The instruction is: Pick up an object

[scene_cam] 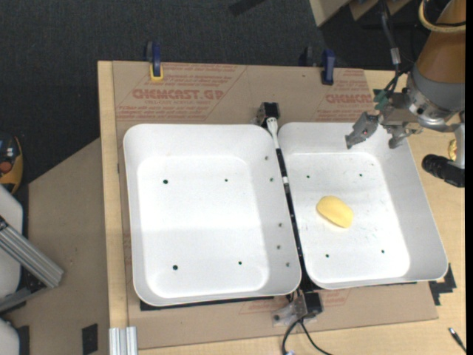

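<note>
A yellow oval object [335, 211] lies in the middle of the right white bin [414, 265]. My gripper [379, 134] hangs over the far edge of that bin, up and to the right of the yellow object and well apart from it. Its two fingers [360, 132] are spread wide, open, with nothing between them. The grey arm with its orange band comes in from the top right corner.
The left white bin [148, 272] lies beside the right one, joined by a black hinge strip [283, 191]. Both rest on a brown board held by two blue clamps [154, 58] at the far edge. Cables run at the front.
</note>
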`<action>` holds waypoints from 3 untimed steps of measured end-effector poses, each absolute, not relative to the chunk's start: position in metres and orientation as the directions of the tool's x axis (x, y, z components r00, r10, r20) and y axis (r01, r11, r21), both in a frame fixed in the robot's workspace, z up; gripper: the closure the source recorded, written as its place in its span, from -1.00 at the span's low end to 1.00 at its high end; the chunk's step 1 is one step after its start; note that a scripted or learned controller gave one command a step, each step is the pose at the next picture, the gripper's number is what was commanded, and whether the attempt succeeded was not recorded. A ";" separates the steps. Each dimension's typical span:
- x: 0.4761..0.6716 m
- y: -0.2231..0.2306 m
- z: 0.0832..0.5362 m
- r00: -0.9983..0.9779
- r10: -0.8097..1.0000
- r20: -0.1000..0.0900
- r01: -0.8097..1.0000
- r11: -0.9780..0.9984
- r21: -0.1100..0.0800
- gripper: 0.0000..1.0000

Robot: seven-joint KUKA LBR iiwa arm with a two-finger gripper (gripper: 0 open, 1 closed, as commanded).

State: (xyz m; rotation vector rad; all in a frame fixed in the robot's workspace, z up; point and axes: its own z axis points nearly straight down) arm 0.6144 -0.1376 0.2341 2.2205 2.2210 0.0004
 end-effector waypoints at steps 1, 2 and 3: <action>0.593 -0.108 0.378 -0.004 1.000 -0.002 1.000 0.004 0.014 -1.00; 0.594 -0.110 0.380 -0.002 1.000 -0.002 1.000 0.002 0.006 1.00; 0.635 -0.034 0.303 -0.008 1.000 0.003 1.000 0.008 -0.006 1.00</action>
